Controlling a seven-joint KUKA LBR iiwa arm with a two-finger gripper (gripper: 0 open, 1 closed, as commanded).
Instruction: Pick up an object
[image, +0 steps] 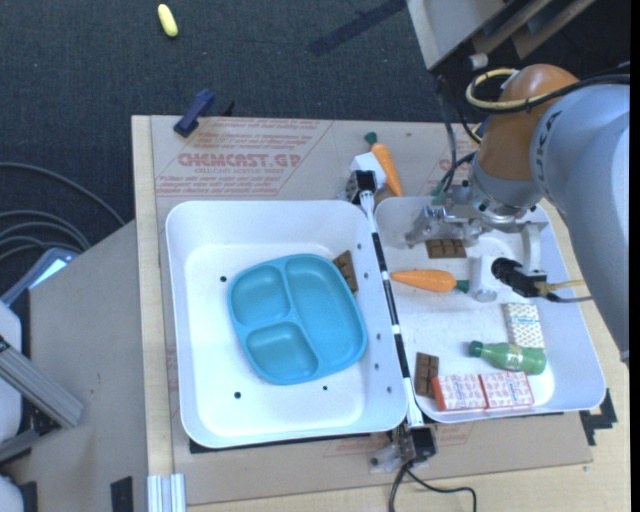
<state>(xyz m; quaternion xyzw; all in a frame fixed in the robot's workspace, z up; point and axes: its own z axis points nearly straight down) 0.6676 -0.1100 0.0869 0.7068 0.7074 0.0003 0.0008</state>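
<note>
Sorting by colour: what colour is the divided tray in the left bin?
Light blue tray, camera view.

Even, fairly bright light is falling from overhead, and the two white bins (190, 300) are glowing close to washed out, their inner walls losing detail. Shadows are staying soft and short: the blue tray (295, 317) is casting only a faint one along its lower rim. The dark floor around the bench is sinking into murk. The whole picture is looking slightly soft and grainy, and the arm (590, 140) at the right edge is blurring.
</note>
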